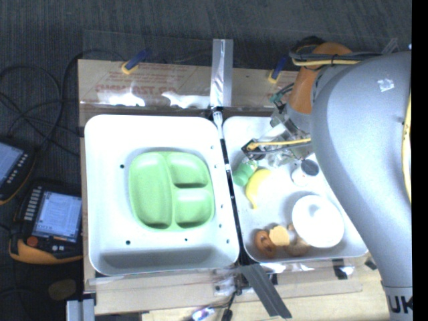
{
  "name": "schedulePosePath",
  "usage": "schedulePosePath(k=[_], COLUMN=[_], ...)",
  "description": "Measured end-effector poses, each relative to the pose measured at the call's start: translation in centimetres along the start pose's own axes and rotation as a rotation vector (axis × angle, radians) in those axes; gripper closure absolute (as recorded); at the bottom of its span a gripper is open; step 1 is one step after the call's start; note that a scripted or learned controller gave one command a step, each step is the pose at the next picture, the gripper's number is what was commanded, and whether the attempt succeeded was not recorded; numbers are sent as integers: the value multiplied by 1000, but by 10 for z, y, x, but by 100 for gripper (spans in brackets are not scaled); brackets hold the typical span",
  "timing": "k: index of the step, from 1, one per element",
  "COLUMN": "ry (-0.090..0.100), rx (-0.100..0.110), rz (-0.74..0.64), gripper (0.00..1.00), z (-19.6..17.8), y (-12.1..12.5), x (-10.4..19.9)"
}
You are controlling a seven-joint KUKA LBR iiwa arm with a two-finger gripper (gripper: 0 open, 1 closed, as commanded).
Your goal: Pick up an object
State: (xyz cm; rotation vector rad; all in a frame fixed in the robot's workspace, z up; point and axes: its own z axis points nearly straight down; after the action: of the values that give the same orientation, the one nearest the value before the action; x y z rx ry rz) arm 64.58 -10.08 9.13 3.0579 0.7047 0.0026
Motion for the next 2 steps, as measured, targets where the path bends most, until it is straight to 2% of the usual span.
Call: schedulePosePath(k=[1,2], ry=[6,4], rx=[1,3], rz=[236,248], gripper=[100,100], z=[1,1], y=[-2,2], x=[4,13])
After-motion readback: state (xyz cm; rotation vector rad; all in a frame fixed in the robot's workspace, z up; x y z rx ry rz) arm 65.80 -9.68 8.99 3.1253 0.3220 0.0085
